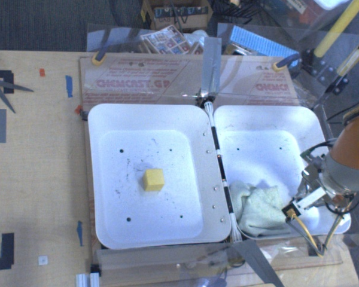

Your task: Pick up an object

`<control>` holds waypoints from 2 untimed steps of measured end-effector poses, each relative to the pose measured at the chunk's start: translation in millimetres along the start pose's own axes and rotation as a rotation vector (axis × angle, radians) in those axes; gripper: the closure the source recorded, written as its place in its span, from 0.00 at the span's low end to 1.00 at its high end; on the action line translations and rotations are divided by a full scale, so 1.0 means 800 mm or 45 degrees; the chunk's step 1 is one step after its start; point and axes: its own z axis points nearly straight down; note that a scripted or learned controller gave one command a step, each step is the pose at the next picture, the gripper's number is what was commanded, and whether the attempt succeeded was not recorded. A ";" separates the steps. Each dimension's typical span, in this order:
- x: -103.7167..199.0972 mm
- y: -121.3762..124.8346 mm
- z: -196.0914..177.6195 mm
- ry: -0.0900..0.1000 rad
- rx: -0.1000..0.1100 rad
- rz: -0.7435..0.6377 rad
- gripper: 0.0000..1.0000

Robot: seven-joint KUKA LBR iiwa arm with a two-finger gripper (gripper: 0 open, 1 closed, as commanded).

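A small yellow block (154, 180) lies near the middle of the left bin (107, 124). A crumpled pale cloth (260, 205) sits in the near left corner of the right bin (269, 121). My gripper (331, 205) hangs low over the near right corner of the right bin, just to the right of the cloth. Above it are the grey wrist and the orange band (353, 145).
A ridge (218, 160) divides the two bins. Clear plastic sheeting (167, 79) and a grey post (212, 64) stand behind them. The wooden bench (36, 160) stretches to the left, with tape marks on it. Boxes and clutter lie beyond the back edge.
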 end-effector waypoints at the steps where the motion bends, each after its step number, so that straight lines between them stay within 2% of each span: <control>1: 0.048 -0.058 0.001 0.006 -0.018 0.286 1.00; 2: 0.061 -0.036 0.002 0.001 -0.004 0.530 1.00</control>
